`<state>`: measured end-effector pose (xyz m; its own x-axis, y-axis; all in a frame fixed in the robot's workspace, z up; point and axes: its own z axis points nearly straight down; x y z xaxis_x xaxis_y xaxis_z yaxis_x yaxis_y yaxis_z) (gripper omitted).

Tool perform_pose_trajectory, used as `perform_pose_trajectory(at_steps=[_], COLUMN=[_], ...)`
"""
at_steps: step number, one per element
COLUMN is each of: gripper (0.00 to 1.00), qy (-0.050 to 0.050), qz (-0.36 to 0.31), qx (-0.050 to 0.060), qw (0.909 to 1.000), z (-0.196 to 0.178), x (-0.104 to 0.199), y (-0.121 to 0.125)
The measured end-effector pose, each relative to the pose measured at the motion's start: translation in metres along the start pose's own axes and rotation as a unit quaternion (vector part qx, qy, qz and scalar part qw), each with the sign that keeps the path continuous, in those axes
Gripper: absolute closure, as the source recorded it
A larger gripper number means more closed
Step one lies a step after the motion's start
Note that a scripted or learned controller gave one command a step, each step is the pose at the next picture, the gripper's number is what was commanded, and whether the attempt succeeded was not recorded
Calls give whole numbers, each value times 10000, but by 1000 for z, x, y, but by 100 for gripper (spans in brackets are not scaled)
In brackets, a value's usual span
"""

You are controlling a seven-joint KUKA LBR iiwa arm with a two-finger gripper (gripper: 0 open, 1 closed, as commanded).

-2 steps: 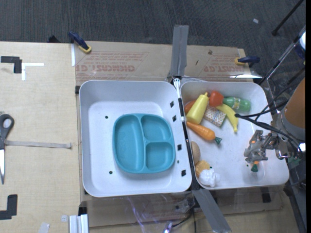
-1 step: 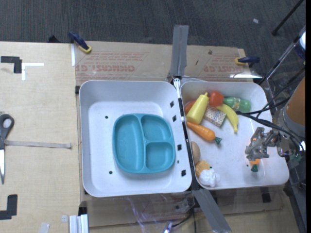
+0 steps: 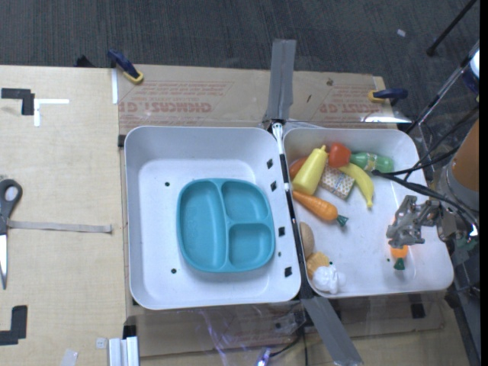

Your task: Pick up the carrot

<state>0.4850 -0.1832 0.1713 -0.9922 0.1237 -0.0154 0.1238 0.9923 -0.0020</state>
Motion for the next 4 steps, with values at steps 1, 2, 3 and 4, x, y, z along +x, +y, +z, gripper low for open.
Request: perform_pose_trajectory(at_steps=[1, 2, 3, 4], gripper=[0, 0, 100, 100], qy=[1, 61, 35, 7], qz=[0, 700, 685, 670], qx=[0, -6, 0, 4], qw=[10000, 9975, 9976, 9978], z=[0, 79, 69, 59], x=[0, -12, -14, -17], y=[0, -4, -3, -3])
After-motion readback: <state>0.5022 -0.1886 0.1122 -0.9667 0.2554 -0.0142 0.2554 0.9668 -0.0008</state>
